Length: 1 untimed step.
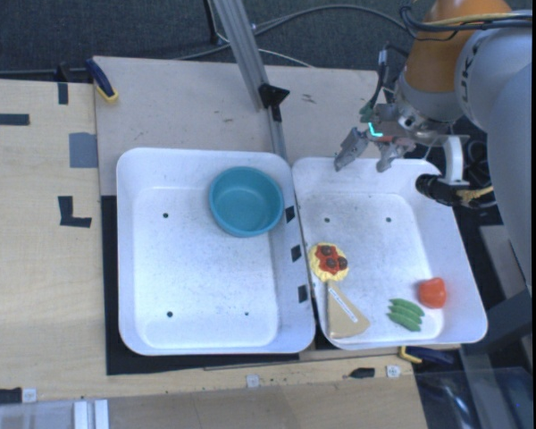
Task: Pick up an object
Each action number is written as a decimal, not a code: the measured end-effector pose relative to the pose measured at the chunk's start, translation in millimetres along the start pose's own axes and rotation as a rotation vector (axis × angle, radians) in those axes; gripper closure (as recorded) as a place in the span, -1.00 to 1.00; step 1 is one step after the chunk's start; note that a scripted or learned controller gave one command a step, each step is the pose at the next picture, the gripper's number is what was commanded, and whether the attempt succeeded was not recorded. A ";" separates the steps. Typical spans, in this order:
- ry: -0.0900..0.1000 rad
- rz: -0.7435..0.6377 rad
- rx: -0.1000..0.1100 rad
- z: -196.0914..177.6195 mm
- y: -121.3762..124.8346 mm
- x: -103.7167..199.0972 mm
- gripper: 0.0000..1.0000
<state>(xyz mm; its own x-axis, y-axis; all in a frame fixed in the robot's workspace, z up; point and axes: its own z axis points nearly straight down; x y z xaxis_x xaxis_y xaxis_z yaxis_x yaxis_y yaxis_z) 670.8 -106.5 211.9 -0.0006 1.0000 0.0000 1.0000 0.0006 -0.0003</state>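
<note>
My claw (366, 154) hangs spread wide and empty above the right bin's (447, 239) far edge. The pizza slice (336, 289) lies flat against the bin's near-left wall, long axis running from crust down-right to tip; it looks light, stiff and thin, so I'd pinch across its narrow width.

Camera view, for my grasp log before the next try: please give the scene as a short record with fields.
left bin: holds a blue bowl, upright, near its far right corner
right bin: holds three toy items along its near side
pizza slice: at the near left, by the left wall
green pea pod: near edge, right of the pizza slice
orange-red piece: near right corner, beside the pea pod
gripper: over the right bin's far edge, fingers apart, nothing between them
task state: nothing picked up yet
</note>
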 end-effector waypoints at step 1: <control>0.000 0.000 0.000 0.1 -0.1 0.0 -1.00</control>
<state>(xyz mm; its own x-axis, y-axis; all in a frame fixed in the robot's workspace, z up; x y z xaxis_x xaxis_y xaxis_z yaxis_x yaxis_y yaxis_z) 670.8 -106.5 211.9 -0.0006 1.0000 0.0000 1.0000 0.0006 -0.0005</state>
